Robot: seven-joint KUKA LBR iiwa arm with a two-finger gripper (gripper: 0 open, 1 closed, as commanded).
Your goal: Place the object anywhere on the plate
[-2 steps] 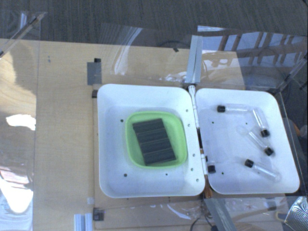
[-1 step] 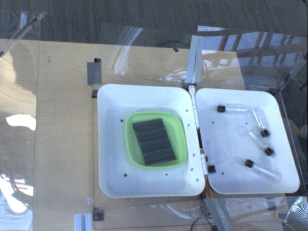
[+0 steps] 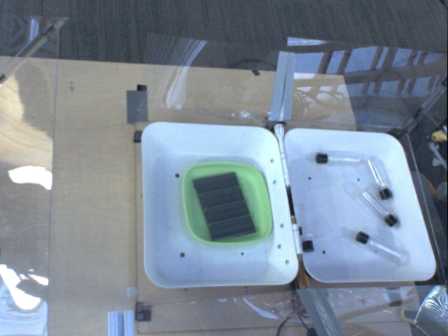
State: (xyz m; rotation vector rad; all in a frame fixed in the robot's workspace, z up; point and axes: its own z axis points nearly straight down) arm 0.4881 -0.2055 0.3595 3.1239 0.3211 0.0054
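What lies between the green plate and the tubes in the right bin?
In the camera view, the white walls of both bins and the seam where they meet lie between the plate and the tubes.

A laboratory test bench: clear plastic tubes with black caps (image 3: 376, 180) lie in the shallow white right bin (image 3: 413, 264), beside a transparent safety screen (image 3: 42, 159).

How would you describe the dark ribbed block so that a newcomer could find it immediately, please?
Look in the left white bin, where a square lime-green plate sits. The dark grey ribbed rectangular block lies on it, unlike the clear black-capped tubes in the right bin.
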